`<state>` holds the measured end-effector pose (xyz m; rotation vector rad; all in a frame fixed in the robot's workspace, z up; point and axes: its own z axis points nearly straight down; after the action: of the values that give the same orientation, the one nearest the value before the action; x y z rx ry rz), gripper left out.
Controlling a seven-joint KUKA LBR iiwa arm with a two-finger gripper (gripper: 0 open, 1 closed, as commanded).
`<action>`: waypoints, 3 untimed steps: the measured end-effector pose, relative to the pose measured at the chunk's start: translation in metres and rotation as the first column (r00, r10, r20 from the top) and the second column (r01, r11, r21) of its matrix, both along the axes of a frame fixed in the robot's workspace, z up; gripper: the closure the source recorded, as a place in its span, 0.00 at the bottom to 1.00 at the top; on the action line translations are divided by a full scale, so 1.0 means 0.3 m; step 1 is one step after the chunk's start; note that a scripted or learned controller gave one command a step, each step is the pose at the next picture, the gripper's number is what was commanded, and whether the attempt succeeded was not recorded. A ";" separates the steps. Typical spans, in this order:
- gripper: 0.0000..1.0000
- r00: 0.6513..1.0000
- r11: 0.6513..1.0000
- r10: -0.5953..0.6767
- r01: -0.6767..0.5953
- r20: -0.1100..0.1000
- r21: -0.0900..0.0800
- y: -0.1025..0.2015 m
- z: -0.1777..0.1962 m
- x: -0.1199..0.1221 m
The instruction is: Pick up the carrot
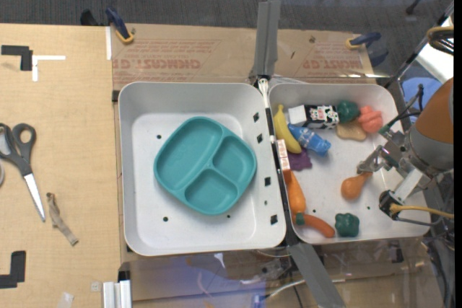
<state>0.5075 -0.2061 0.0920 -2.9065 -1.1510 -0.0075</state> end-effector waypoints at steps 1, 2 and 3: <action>0.00 0.985 0.985 -0.170 0.170 -0.003 -0.015 -0.012 0.078 -0.023; 0.00 0.925 0.925 -0.380 0.380 -0.005 -0.017 0.251 -0.005 0.004; 0.00 0.853 0.852 -0.523 0.522 -0.003 -0.018 -0.055 0.171 0.026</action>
<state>0.5152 -0.2226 0.1434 -3.1240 -0.3201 0.0072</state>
